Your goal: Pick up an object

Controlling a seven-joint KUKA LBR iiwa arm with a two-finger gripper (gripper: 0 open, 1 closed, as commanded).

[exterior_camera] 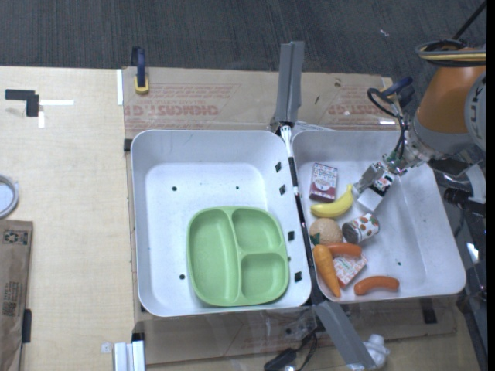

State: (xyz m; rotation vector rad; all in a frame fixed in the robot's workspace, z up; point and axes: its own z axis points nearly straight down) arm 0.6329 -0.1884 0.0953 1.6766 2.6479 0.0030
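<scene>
Cardboard-topped bench carries two white bins; the right bin (433, 230) holds the clutter. Its banana (334, 204) lies just left of the gripper (370, 185) — long axis slanting up toward it. From the orange-banded arm (448, 99) the gripper angles down-left; whether it grips anything, I cannot tell.

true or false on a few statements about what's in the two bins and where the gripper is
1. The green divided plate lies in the left bin. True.
2. The banana lies in the left bin. False: it is in the right bin.
3. The gripper is over the right bin, near the banana. True.
4. The carrot rests on the green plate. False: it lies in the right bin by its left wall.
5. The sausage lies near the right bin's front edge. True.
</scene>
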